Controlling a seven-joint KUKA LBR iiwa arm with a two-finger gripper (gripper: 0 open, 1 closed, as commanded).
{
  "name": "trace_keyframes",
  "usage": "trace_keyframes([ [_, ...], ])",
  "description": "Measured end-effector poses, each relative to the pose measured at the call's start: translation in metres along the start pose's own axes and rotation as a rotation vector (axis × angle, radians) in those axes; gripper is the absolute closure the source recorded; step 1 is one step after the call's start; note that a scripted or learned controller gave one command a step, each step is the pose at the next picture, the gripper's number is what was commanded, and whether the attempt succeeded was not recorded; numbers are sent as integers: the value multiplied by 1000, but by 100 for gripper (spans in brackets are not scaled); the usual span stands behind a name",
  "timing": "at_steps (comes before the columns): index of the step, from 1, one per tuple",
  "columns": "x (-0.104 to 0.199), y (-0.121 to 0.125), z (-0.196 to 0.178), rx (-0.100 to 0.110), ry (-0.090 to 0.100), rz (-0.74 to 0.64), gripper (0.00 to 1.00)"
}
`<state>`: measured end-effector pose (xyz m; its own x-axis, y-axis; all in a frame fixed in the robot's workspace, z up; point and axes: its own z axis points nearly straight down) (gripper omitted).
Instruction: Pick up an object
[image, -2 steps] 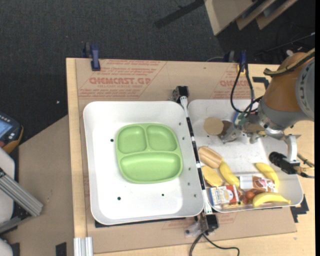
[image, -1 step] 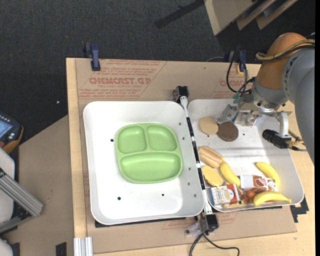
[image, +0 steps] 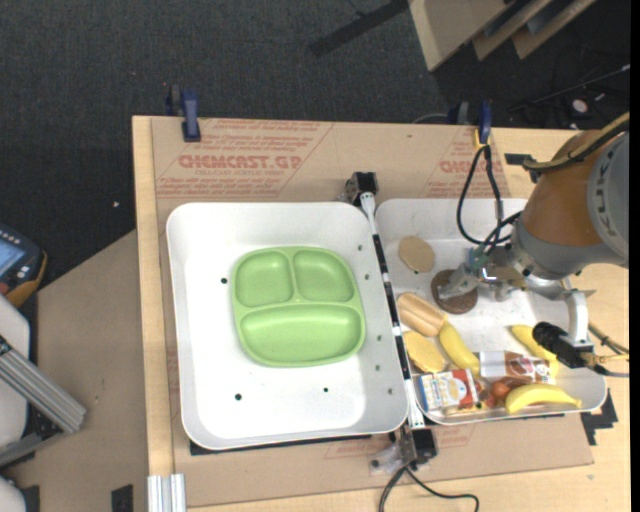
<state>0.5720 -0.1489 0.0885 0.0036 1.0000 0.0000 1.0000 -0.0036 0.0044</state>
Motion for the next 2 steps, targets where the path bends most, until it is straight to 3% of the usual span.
trace_keyframes([
  [1, -62, 35, 1, -4, -3, -1, 0],
  [2, -64, 72, 3, 2, 4, -6, 0],
])
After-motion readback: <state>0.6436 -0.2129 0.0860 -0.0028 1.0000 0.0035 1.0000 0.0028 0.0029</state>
